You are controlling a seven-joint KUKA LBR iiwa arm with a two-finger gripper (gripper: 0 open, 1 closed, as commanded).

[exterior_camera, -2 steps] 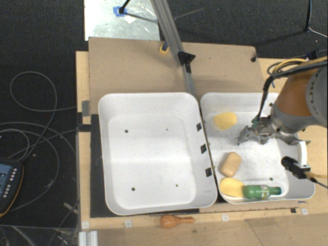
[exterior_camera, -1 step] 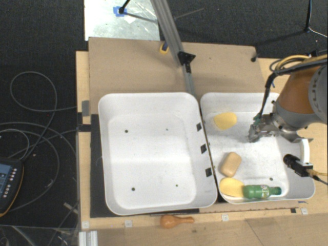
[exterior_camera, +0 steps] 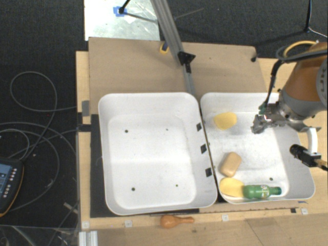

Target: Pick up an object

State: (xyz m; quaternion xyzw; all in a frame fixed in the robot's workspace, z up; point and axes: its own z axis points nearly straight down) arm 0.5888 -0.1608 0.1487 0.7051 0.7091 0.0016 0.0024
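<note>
The gripper (exterior_camera: 258,125) hangs over the right bin (exterior_camera: 302,186), near its back right corner. I cannot tell how its tips are set, and it carries nothing. In that bin a yellow lump (exterior_camera: 225,120) lies near the back edge. A tan block (exterior_camera: 230,164), a yellow piece (exterior_camera: 231,187) and a green bottle (exterior_camera: 261,191) lie by the front edge. The left bin (exterior_camera: 148,152) sits beside it on a brown bench (exterior_camera: 128,65). An orange toy (exterior_camera: 176,221) lies on the bench's front edge. Black cables (exterior_camera: 31,132) curl on the dark floor.

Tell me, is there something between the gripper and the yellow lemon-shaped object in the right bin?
Nothing visible. The gripper is over the right bin, and bare bin floor lies between it and the yellow lemon-shaped object.
</note>
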